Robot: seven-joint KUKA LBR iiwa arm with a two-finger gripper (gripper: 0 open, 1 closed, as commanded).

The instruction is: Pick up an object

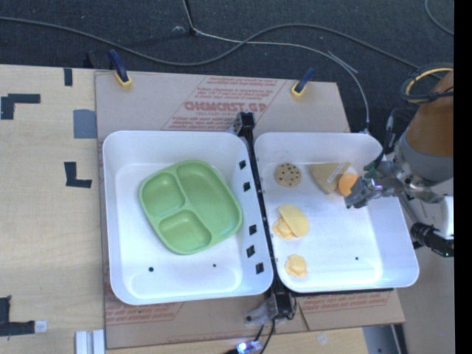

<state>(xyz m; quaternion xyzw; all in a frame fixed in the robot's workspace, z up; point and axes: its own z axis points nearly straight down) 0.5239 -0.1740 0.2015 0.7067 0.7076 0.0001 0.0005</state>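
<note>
The right bin [383,271] holds a round chocolate-chip cookie [287,174], a tan wedge like a cheese slice [325,175], a small orange piece [346,184], a yellow lumpy piece [290,222] and a smaller yellow piece [296,265]. My gripper [361,195] hangs low over the right side of that bin, just right of the orange piece and the wedge. It is dark and small in the camera view. Nothing shows between its tips.
The left bin [118,220] holds a green divided plate [190,206]. A black divider [254,205] runs between the two bins. Cables [221,35] lie on the dark floor behind the bench. The arm's grey body [428,150] stands at the right.
</note>
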